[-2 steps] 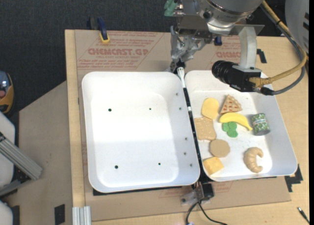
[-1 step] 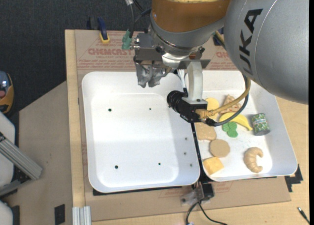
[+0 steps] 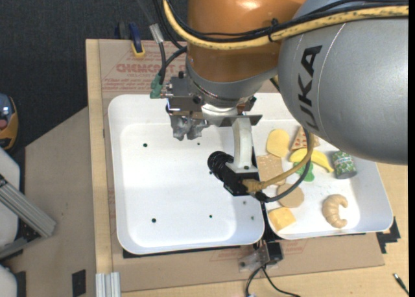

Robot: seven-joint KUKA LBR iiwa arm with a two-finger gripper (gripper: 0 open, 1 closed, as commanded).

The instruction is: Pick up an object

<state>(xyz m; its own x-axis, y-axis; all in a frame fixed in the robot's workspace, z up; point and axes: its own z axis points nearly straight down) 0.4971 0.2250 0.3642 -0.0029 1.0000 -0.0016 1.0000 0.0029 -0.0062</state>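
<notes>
We see the arm point(image 3: 311, 49) hanging over the two white bins, its tool point(image 3: 187, 127) low above the bare left bin point(image 3: 139, 179) near that bin's far edge, and we cannot tell how the tool is set from up here. Off to the tool's right, in the right bin point(image 3: 373, 214), the objects lie bunched: a yellow banana point(image 3: 312, 159), a croissant point(image 3: 336, 210), a green piece point(image 3: 344, 164), a yellow slice point(image 3: 278, 142) and a yellow block point(image 3: 281, 218). All of them sit well apart from the tool, on the counter point(image 3: 104, 75).
</notes>
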